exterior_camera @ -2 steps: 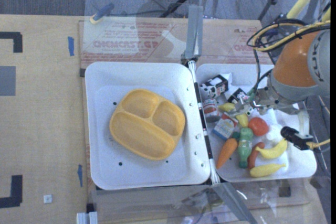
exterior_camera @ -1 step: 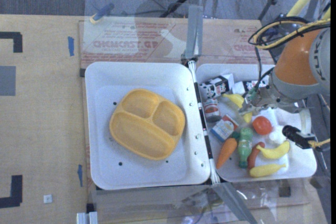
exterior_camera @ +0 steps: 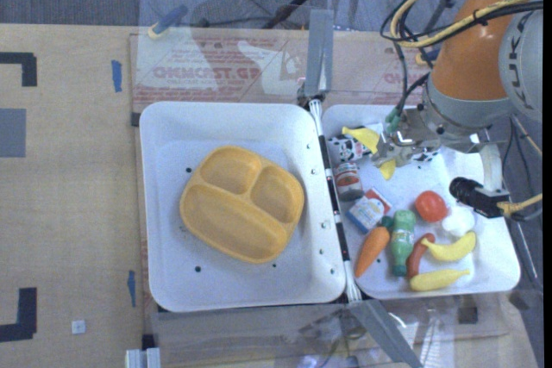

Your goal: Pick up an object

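The gripper (exterior_camera: 398, 144) hangs low over the upper part of the right bin (exterior_camera: 504, 271), in the right half of the frame, with the grey and orange arm (exterior_camera: 483, 39) above it. Whether anything is between its tips, or how they stand, I cannot tell; the wrist body covers them.

Just to the left of the gripper, at the bin's upper left, lie a yellow wedge-shaped toy (exterior_camera: 362, 136) and a black-and-white toy (exterior_camera: 348, 150), touching or nearly so. These look like the nearest candidates, lying toward the frame's left from the tips.

Lower in the frame, the rest sit apart from the gripper: a small can (exterior_camera: 348, 182), a red and blue carton (exterior_camera: 367, 209), a carrot (exterior_camera: 373, 247) with its long axis slanting from lower left to upper right, a green bottle (exterior_camera: 402, 242), a tomato (exterior_camera: 430, 205) and two bananas (exterior_camera: 444, 265) lying roughly across the frame.

The left bin (exterior_camera: 164, 185) holds a yellow divided plate (exterior_camera: 241, 202), well apart from the gripper.
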You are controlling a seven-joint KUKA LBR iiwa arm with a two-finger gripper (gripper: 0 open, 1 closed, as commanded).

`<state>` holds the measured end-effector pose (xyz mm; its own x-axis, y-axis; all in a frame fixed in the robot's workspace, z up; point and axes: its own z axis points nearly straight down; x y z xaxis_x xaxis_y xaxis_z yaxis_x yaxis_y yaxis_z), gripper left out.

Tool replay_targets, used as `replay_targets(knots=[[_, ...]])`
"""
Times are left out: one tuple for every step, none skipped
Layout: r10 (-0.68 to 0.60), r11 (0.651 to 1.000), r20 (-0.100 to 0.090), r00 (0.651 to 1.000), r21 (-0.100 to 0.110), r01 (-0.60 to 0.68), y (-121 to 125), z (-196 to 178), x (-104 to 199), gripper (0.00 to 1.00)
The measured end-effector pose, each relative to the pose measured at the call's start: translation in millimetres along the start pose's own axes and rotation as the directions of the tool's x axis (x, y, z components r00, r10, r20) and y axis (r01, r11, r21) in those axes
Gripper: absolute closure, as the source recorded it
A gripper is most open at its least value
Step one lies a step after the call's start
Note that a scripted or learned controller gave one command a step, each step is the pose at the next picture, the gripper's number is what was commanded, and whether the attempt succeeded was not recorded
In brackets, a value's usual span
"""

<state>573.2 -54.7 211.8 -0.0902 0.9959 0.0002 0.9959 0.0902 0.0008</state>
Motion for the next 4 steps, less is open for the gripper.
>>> replay_targets(knots=[[-0.091,0.996,0.002,0.996,-0.002,0.091,-11,-28,22,1.00],[-0.105,0.994,-0.001,0.994,0.003,0.105,-79,-21,56,1.00],[-0.119,0.993,-0.001,0.993,0.003,0.119,-89,1,59,1.00],[0.025,1.000,0.001,1.000,0.000,-0.025,-5,-24,48,1.00]])
